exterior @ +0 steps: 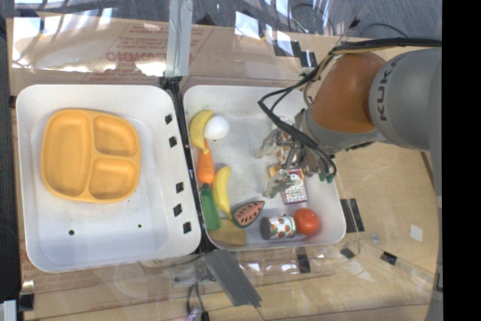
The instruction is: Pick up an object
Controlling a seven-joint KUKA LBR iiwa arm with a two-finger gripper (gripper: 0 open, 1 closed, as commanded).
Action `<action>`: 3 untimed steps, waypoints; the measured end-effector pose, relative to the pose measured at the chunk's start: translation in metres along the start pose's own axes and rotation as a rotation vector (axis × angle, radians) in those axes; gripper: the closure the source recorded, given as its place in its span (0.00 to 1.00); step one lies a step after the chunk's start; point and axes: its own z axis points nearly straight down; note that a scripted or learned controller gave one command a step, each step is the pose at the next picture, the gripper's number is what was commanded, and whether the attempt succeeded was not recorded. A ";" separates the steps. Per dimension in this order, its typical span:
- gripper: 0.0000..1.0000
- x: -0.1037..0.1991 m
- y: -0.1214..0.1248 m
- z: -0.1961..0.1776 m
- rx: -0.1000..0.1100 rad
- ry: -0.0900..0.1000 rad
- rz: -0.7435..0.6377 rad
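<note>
Quick headcount: two shallow white bins, the left bin (45, 237) and the right bin (248, 105). One yellow divided tray (90, 154) with three compartments. Two bananas, a bigger one (198, 125) and a smaller one (222, 190). One white egg (216, 128), one carrot (206, 168), one green veggie (209, 210) that might be a cucumber, one watermelon slice (248, 213), one small can (279, 227), one tomato (307, 222) and one small red-and-white carton (295, 190).

Grey arm (409, 98) w/ orange band (342, 94), black cables (282, 98), KUKA lettering.
</note>
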 end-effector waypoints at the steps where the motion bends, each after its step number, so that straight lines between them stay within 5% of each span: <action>1: 0.00 0.021 -0.008 0.003 -0.002 0.001 0.028; 3: 0.00 0.016 -0.009 0.002 0.001 -0.004 -0.023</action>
